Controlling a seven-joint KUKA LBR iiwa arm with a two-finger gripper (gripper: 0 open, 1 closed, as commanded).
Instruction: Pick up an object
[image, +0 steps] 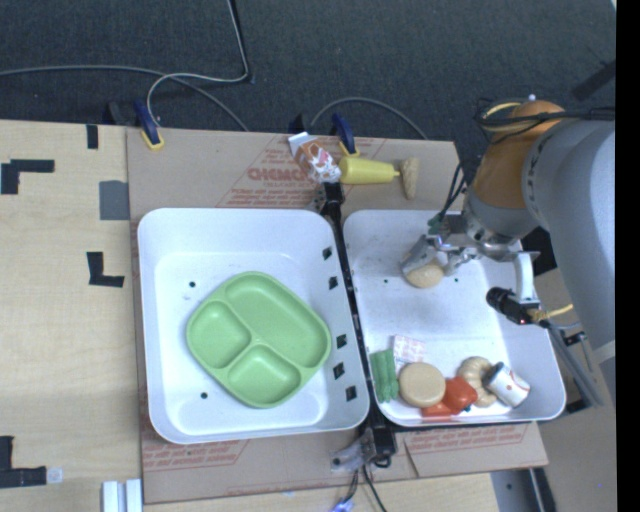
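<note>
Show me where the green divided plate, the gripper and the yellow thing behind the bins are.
green divided plate (258, 338), camera view, its central ridge.
gripper (432, 262), camera view, at the fingertips over the right bin.
yellow thing (366, 171), camera view, mid-body.

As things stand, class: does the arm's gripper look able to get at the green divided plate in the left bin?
Probably yes. The green divided plate lies alone and uncovered in the left bin. The gripper is over the right bin, so it must cross the wall between them.
</note>
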